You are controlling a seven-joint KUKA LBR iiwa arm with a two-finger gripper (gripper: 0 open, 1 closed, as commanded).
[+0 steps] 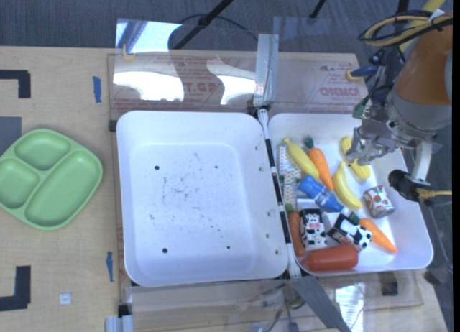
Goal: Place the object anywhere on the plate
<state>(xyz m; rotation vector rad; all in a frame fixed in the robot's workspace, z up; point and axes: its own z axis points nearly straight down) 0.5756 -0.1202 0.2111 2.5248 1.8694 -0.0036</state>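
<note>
Green plate point(49, 177) on bench, far left of right bin point(417, 230); toy food heaped in that bin; end effector point(357, 152) low over bananas point(347, 180) there, grip state impossible to tell

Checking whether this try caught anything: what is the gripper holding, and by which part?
It cannot be told. The gripper hangs low over the right bin, above a banana, but the fingertips are too unclear to show a hold.
</note>
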